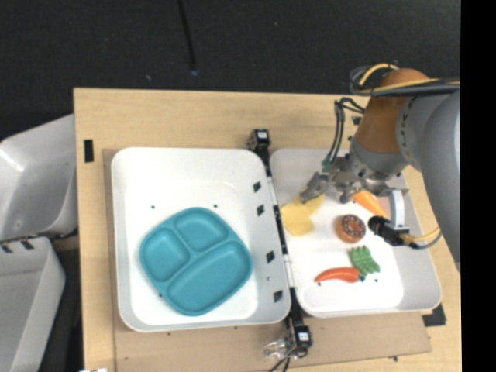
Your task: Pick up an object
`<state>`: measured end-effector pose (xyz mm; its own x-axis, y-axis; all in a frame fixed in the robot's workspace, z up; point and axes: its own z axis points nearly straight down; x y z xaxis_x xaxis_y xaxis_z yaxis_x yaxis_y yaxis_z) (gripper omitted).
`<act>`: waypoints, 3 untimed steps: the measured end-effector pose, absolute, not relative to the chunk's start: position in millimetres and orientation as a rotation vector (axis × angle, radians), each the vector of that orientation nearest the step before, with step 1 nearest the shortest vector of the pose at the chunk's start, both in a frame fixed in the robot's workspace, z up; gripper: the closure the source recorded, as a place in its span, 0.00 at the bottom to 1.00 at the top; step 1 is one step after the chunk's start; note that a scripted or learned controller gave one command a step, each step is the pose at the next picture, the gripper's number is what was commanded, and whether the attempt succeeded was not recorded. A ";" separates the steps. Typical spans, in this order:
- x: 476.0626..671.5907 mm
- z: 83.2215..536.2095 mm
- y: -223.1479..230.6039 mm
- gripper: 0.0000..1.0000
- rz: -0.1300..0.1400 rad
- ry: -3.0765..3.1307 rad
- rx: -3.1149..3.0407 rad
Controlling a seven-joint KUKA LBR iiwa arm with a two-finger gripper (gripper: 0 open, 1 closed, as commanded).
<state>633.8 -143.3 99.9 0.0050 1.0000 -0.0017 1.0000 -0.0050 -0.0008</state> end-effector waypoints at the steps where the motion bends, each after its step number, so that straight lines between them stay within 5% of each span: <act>1: 637.6 116.8 -144.2 1.00 0.010 2.206 2.222; 3: 637.0 241.0 -152.1 1.00 0.006 2.214 2.218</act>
